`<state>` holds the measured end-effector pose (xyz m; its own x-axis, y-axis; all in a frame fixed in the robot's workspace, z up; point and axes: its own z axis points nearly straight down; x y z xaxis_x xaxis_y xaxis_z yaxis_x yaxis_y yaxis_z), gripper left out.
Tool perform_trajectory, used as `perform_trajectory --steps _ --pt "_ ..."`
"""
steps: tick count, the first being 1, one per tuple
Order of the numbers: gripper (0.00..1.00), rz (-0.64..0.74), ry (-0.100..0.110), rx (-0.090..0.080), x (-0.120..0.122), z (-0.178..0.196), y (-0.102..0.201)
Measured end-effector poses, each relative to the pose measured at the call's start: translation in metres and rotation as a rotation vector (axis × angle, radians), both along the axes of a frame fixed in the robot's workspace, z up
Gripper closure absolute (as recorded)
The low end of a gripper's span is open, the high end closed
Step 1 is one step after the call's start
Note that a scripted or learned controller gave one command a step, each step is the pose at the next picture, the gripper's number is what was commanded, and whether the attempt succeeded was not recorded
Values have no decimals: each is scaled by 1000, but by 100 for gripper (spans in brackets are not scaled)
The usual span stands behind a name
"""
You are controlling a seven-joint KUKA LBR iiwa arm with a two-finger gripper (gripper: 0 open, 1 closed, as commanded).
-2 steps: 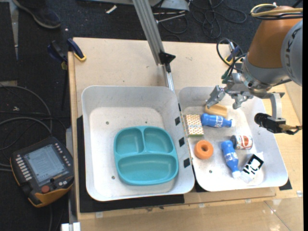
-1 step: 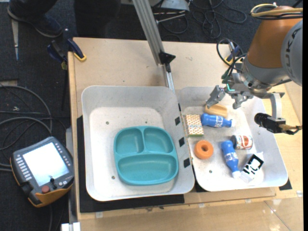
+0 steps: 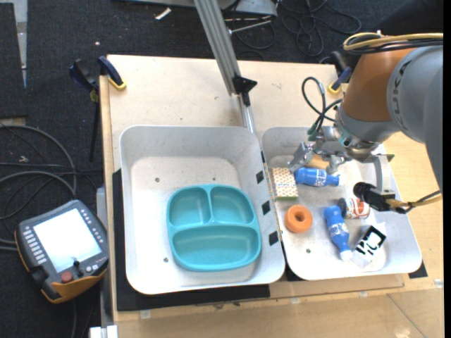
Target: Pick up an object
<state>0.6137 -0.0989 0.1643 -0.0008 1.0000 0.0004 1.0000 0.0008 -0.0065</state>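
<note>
My tool, grip state indiscernible, hangs over a blue bottle in the right bin; orange ring, second bottle and patterned box crowd nearby.

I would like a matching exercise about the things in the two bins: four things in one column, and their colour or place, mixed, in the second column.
Things:
1. divided tray
2. ring
3. checkered packet
4. bottle under the gripper

Descriptions:
A. orange, in the right bin
B. teal, in the left bin
C. blue, lying on its side at the back of the right bin
D. against the left wall of the right bin

Pairs: 1-B, 2-A, 3-D, 4-C
</note>
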Motion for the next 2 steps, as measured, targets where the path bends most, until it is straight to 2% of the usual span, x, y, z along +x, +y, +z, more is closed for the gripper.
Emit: perform_trajectory --steps 1,2 --pt "0 -1 -8 -3 -1 -39 1" --pt "0 -1 -31 -8 6 -44 -1"
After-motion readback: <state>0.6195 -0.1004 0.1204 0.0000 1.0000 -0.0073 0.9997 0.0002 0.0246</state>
